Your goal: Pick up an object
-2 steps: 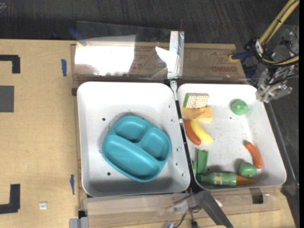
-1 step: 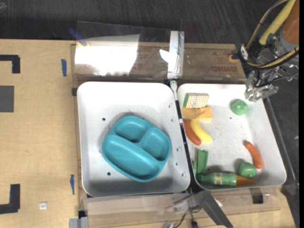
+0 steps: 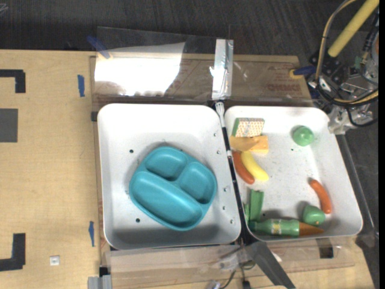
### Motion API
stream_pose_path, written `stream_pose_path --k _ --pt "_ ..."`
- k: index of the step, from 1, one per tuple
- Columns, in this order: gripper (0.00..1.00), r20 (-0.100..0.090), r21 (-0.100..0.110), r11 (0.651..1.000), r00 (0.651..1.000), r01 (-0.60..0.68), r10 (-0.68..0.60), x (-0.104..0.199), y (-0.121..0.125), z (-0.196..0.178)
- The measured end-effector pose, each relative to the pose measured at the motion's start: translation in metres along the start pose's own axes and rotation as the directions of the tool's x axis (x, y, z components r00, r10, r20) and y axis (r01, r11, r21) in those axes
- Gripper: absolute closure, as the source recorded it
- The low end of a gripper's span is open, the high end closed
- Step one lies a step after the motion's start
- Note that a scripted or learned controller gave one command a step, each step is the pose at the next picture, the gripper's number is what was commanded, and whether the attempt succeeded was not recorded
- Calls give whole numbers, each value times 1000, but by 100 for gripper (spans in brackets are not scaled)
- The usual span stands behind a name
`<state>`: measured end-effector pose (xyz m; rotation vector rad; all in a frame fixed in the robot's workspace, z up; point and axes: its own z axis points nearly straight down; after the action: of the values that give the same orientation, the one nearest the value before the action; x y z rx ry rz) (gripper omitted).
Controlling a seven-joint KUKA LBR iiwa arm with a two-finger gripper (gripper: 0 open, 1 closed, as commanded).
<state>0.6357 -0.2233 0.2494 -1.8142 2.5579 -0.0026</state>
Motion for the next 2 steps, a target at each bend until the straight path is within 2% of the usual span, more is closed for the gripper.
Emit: stream_pose_path --k 1,2 --pt "100 2 -4 973 973 229 -229 -2 0 41" --pt "100 3 0 824 824 566 -566 -12 -29 81"
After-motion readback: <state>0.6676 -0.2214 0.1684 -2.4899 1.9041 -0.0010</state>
